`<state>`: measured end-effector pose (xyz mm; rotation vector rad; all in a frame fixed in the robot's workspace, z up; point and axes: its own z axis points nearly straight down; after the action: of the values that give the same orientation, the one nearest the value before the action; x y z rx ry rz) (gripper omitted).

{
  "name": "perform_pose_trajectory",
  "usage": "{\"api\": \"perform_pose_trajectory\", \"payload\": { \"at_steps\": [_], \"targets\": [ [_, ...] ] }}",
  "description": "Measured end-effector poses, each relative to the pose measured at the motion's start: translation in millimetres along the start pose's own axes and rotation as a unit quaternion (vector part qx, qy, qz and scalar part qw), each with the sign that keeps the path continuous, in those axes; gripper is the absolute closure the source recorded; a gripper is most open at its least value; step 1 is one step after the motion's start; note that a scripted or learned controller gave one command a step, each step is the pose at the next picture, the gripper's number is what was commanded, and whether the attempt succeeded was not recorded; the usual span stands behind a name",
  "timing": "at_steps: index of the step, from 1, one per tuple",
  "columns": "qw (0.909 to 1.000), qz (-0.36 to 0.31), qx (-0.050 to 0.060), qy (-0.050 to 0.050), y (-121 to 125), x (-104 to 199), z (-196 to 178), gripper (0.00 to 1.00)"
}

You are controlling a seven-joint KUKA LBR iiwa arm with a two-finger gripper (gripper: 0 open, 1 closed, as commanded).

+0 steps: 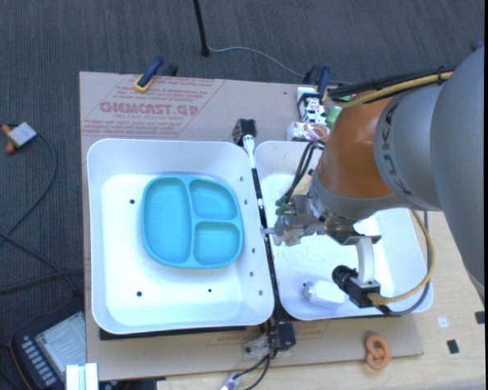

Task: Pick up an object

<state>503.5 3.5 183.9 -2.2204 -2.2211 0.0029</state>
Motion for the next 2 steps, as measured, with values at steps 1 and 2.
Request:
{"api": "perform_pose_trajectory", "payload": {
  "at_steps": [1, 2],
  "targets": [
    [1.0, 0.0, 0.0, 0.0, 9.9, -7.2, 0.1, 1.0],
    [1.0, 0.0, 0.0, 0.0, -15.3, -0.7, 0.0, 1.0]
  ]
}}
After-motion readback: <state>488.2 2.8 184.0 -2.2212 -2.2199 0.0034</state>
